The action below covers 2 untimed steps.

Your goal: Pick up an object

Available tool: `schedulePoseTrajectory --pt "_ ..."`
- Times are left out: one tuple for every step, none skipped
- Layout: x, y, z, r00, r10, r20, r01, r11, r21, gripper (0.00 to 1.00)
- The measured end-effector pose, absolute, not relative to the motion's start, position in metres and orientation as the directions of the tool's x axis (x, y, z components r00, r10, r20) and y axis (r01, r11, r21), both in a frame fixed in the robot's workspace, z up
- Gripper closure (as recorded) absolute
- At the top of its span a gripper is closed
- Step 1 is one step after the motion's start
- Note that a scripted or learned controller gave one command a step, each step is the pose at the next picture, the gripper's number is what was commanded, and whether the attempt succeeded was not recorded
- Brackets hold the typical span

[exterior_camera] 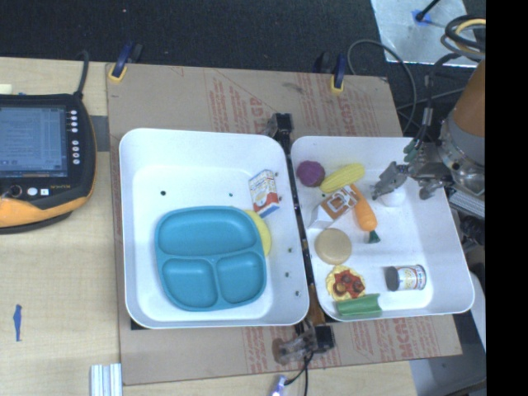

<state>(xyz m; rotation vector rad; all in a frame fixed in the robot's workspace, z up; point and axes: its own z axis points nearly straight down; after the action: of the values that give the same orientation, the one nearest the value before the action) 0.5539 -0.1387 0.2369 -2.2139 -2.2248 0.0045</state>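
While your gripper [404, 181] hangs spread wide, holding nothing, over the right bin [437, 254], count one corn [342, 176], one carrot [364, 214], one jar [406, 278] (all loose); one blue tray [210, 256] fills the left bin [140, 221].

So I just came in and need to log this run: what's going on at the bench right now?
A grey robot arm reaches in from the right, its gripper over the upper part of the right bin, with open fingers holding nothing. That bin holds toy food: a corn cob, a carrot, a purple ball, a tan disc and a small jar. The left bin holds a blue divided tray and a small carton. Nothing has been picked up yet.
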Motion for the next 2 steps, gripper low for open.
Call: schedulePoseTrajectory --pt "0.578 -0.152 0.152 -0.005 1.0 -0.001 1.0 0.005 -0.007 0.0" --pt "0.586 -0.146 0.11 -0.004 1.0 -0.001 1.0 0.004 0.006 0.0"
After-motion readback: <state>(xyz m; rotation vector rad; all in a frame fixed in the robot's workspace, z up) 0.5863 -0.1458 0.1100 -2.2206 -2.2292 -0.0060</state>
